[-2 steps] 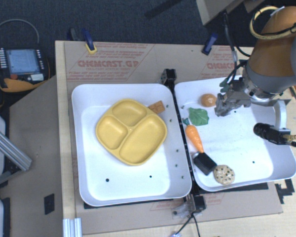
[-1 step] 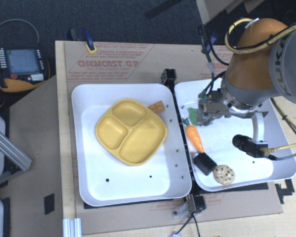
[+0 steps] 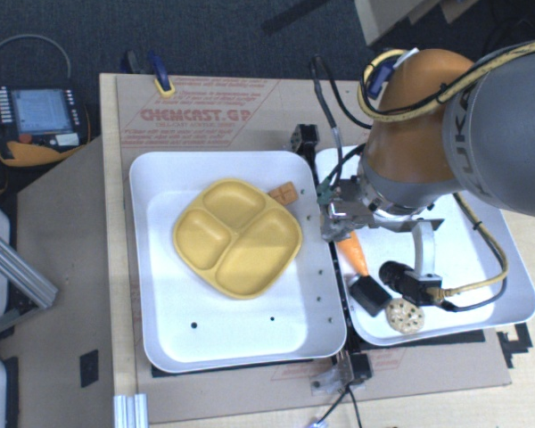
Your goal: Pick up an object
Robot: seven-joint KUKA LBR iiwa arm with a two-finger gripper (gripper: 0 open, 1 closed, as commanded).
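My gripper [image 3: 341, 219] hangs low over the left edge of the right bin [image 3: 508, 283], under the orange wrist band. An orange carrot-shaped piece [image 3: 352, 253] lies just below it, touching or nearly touching the gripper's tip. A small black block [image 3: 367, 294] rests in front of the carrot. Beside the block sits a round speckled cookie [image 3: 404, 316]. The arm hides most of the right bin's back half.
The left bin [image 3: 160, 310] holds a yellow divided plate [image 3: 238, 237] with a small brown block [image 3: 283, 193] at its upper right corner. A narrow ridge separates the two bins. A teach pendant [image 3: 37, 119] lies off the bench at far left.
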